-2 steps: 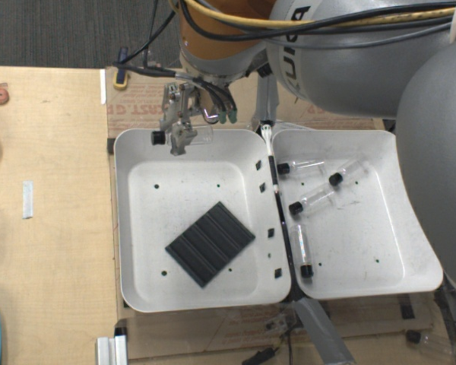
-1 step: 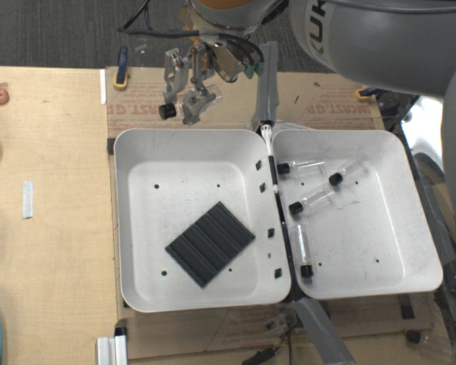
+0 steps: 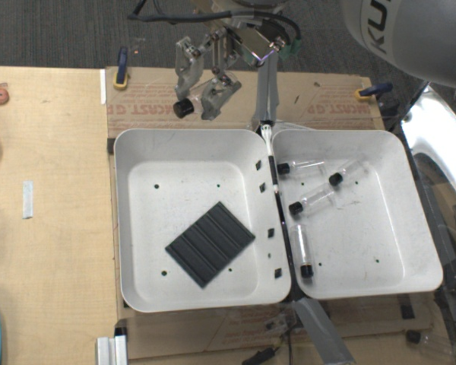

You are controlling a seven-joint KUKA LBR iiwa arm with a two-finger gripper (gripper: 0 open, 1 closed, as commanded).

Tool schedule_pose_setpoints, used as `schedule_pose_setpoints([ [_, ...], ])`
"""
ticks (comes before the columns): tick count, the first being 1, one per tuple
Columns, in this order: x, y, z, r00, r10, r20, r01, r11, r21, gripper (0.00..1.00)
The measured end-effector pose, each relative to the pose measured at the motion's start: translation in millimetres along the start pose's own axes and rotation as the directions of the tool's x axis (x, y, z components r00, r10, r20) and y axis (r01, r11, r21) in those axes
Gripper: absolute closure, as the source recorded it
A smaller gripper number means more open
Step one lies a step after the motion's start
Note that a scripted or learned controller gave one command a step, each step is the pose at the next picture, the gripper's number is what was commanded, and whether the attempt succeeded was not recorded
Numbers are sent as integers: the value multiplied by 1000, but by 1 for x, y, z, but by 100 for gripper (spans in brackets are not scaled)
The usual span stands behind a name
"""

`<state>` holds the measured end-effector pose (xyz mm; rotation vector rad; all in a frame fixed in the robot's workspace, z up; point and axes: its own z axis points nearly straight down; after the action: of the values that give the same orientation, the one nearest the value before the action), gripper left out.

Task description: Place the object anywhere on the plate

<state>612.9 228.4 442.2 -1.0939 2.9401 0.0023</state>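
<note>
A dark grey ribbed plate (image 3: pixel 210 243) lies flat and turned at an angle in the left bin (image 3: pixel 137 204). My gripper (image 3: pixel 203 99) hangs high over the cardboard behind the left bin's far rim. It is shut on a clear tube with a black cap (image 3: pixel 184 108), and the cap sticks out to the left of the fingers. The plate is well below the gripper and nearer the front. Several more clear, black-capped tubes (image 3: pixel 313 201) lie scattered in the right bin (image 3: pixel 395 226).
The two bins meet at a raised centre rim (image 3: pixel 277 204) with black clips. A blue-and-yellow clamp (image 3: pixel 121 71) sits at the cardboard's back left and another clamp (image 3: pixel 372 91) at the back right. The wooden bench (image 3: pixel 45 204) extends to the left.
</note>
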Motion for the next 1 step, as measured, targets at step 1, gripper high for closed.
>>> schedule_pose_setpoints([
  [1,48,-20,39,937,-350,-2,350,937,-3,100],
])
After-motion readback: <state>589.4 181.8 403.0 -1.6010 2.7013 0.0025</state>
